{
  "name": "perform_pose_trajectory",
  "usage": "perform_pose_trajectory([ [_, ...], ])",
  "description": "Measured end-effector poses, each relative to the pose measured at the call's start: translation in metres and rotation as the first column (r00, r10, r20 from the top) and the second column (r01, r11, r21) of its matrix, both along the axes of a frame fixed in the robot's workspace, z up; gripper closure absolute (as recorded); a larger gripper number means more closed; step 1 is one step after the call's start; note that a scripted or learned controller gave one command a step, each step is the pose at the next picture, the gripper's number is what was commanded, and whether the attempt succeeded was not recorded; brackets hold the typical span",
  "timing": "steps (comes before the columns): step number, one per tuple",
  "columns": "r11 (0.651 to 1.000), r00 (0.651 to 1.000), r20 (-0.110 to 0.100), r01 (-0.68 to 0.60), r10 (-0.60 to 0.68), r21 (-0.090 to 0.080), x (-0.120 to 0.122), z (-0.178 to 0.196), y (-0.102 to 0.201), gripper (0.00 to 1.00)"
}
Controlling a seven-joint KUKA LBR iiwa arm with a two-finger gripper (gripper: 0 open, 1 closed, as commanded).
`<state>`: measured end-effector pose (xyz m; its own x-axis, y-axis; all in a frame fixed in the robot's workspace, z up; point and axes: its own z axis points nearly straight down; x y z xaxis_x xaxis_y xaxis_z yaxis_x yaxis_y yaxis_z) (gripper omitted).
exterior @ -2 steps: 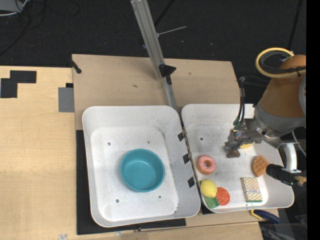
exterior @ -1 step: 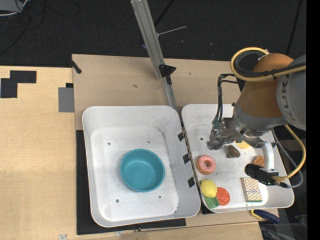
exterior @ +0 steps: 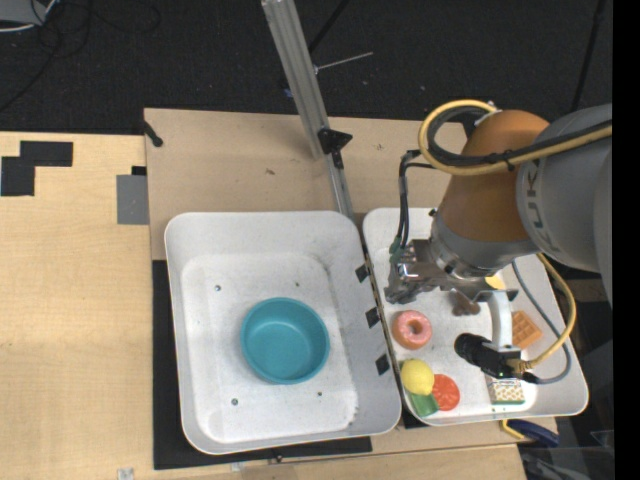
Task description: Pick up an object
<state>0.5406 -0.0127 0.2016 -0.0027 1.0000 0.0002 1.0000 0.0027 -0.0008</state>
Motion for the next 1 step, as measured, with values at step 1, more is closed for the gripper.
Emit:
perform_pose_trajectory([
  [1,1.000,1.000,0.000,-0.001,0.001,0.001,-0.0039,0.0160,0.0585,1.00],
])
